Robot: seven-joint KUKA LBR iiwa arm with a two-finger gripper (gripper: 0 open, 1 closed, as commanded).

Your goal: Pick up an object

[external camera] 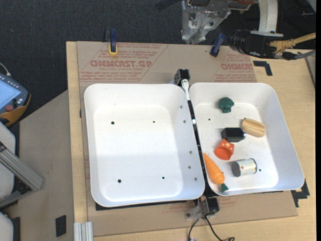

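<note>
The right bin (281, 129) holds several small objects: a dark green lump (225, 104), a tan bread-like roll (253, 127), a black block (232, 133), a red-orange piece (224, 149), a silver can (244, 167) lying on its side, and an orange carrot (214, 170) by the bin's left wall. My gripper (196, 28) hangs high at the top of the view, beyond the back edge of the bench and well away from the objects. Nothing shows between its fingers.
The left bin (100, 134) lies beside the right one on a brown board (130, 59). A blue clamp (113, 40) grips the board's back edge, another (217, 44) stands near the gripper. A black clip (182, 76) joins the bins at the back.
</note>
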